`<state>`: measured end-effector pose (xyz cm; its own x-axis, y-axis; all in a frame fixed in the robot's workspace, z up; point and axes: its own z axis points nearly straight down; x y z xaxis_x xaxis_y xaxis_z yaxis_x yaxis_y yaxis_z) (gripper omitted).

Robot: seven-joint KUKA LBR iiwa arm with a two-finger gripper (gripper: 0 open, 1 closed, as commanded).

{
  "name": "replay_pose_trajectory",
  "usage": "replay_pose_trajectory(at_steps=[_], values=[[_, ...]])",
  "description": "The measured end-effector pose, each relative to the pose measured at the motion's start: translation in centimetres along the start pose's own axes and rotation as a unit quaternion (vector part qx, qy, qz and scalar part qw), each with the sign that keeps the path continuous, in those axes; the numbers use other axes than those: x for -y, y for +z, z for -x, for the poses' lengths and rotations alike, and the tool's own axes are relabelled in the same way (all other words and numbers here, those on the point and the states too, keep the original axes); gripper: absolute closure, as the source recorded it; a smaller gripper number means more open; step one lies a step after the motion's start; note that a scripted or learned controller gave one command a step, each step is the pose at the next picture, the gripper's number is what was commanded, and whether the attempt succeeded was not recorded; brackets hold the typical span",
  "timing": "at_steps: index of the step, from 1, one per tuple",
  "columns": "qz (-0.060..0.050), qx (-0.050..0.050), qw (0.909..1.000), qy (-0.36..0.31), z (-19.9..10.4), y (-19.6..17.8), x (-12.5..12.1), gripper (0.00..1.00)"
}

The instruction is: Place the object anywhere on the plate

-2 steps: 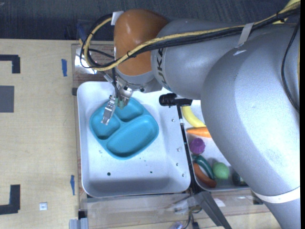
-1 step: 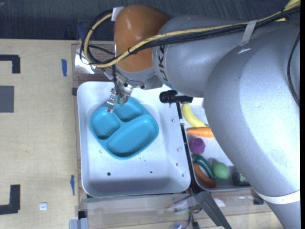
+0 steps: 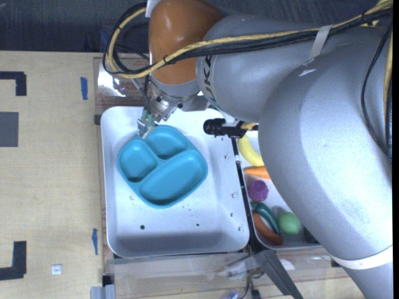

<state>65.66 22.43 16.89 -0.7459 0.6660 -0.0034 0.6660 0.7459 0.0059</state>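
A blue plate [image 3: 163, 165] with three compartments lies in the upper half of the left white bin [image 3: 187, 229]. My gripper [image 3: 147, 126] hangs at the plate's far left rim, just over the edge of the small upper compartments. The grey arm with its orange band reaches across from the right and hides most of the right bin. Nothing lies in the plate's compartments. Whether anything sits in the gripper is too small to tell.
The right bin [image 3: 280, 244] holds toy food along its left side: a yellow banana [image 3: 250, 150], an orange piece [image 3: 258, 173], a purple piece [image 3: 259, 191], a green ball [image 3: 288, 222] and a red and dark green piece [image 3: 266, 223]. Bare white floor lies below the plate.
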Motion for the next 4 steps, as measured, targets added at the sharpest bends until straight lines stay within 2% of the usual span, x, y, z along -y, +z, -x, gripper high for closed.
replay_pose_trajectory(at_steps=[1, 2, 3, 4], values=[[-0.002, -0.001, 0.9983, 0.059, 2.6, -0.7, 3.2, 1.0], [0.005, 0.003, 0.9973, 0.074, 1.3, 5.4, 0.5, 1.0], [0.007, 0.005, 0.9972, 0.075, 1.5, 5.3, 0.5, 0.0], [0.01, 0.006, 0.9972, 0.074, 1.5, 4.0, 0.3, 1.0]])
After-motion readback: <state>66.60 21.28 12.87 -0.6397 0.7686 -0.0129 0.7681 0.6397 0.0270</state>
